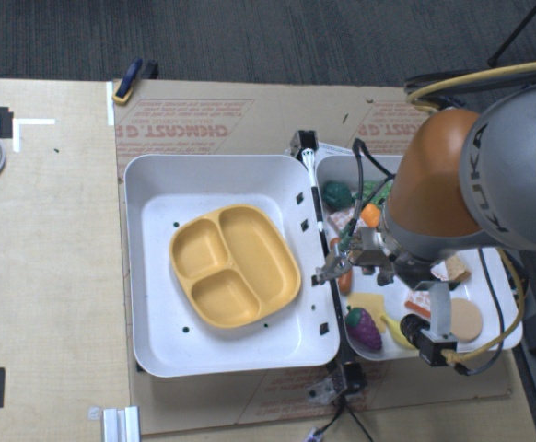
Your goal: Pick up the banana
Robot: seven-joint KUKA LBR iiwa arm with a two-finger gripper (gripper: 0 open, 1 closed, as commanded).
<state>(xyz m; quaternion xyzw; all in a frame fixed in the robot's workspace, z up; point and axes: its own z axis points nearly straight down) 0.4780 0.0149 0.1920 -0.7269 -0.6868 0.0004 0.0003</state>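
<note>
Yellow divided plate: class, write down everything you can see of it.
The yellow plate is a rounded, plastic-looking oblong whose raised ridges split it into three compartments, one large, two smaller. It lies flat, open side up, askew, on the floor of the white bin at the view's left, touching nothing else.

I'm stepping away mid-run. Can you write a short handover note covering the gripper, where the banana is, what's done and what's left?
Gripper: low in the right bin, by the wall it shares with the left bin. Whether it is open or shut can't be read.
Banana: lies in the right bin toward the picture's lower edge, beside a purple toy fruit, apart from the gripper.
Done: the arm is over the correct bin.
Left: reach the banana, grasp it and lift it.
</note>
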